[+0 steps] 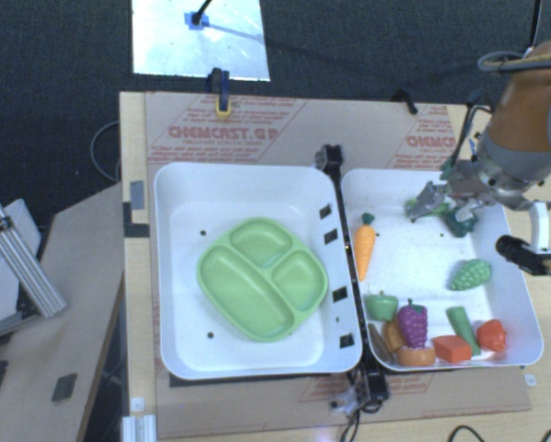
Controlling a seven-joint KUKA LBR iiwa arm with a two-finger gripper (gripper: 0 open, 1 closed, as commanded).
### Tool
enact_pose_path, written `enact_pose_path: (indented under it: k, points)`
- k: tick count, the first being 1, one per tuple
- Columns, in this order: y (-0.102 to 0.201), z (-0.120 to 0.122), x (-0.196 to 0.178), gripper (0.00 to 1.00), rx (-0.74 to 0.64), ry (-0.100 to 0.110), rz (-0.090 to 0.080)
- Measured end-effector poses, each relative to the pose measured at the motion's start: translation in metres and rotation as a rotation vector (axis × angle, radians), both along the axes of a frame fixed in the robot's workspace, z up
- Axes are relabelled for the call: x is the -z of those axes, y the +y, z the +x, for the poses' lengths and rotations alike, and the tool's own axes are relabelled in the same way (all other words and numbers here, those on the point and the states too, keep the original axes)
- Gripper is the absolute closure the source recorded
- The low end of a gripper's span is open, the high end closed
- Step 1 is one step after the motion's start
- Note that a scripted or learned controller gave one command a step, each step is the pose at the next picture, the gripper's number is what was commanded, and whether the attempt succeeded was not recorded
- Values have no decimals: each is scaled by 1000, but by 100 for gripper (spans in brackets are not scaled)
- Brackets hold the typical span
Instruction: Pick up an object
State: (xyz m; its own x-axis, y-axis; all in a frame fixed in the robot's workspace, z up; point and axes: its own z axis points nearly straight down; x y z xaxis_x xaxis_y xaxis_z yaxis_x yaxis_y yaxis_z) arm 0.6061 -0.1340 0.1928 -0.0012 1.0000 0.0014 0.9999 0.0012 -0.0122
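**Entry: right bin, pick attempt under way**

Contents, right bin: toy carrot near the left wall; green bumpy piece toward the right; a cluster along the near edge comprising purple grapes, red block, green pod and tomato. Any of these could be the thing to lift.

Contents, left bin: green divided plate, lying flat.

Risks: the near-edge pieces touch or crowd one another, so a descent there would likely nudge neighbours or pinch two at once. The carrot lies just beside the bin wall; a finger could strike the wall. The rounded bumpy piece may roll out of a squeeze.

Arm: enters from the right, orange band high, wrist angled down over the bin's far side. The claw sits low by the far end of the bin. Something dark green shows just beside it; whether this is held cannot be told, nor whether the claw is released or clenched.
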Motion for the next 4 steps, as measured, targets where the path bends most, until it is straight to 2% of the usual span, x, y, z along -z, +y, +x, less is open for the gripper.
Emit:
enact_pose_path:
  k: [1, 2, 3, 4]
  points:
    - [0, 3, -8, 0, -2, -13, -2]
    - [4, 11, 37, 0, -5, -11, -1]
    - [7, 12, 98, 0, -5, -11, -1]
    - [8, 13, 108, 0, -4, -13, -2]
